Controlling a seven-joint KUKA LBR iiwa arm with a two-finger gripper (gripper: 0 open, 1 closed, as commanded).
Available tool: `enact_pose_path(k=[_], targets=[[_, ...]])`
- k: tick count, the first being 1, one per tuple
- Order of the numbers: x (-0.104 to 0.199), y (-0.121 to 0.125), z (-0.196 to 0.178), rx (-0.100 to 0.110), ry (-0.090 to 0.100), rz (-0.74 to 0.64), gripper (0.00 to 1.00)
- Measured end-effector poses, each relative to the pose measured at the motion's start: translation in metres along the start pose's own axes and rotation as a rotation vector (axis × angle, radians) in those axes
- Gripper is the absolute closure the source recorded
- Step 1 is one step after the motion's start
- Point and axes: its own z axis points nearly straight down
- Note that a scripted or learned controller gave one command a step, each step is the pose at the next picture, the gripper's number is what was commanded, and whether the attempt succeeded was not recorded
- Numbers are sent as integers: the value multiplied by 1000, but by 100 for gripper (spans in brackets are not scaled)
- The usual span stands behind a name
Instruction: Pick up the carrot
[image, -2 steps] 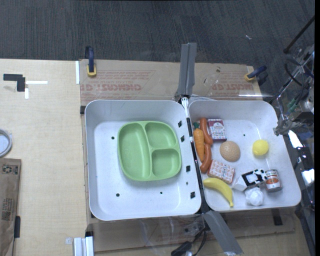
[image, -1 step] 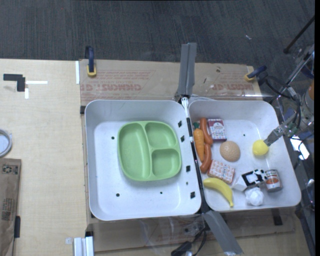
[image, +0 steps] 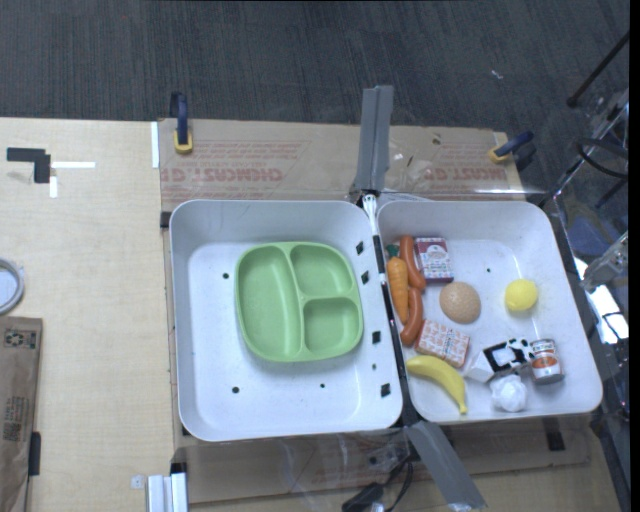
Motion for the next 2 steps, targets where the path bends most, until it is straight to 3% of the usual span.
enact_pose_path(k=[1,2], targets=[[-14,-25,112,1,3,96,100],[13,-1,123,1,3,270,100]])
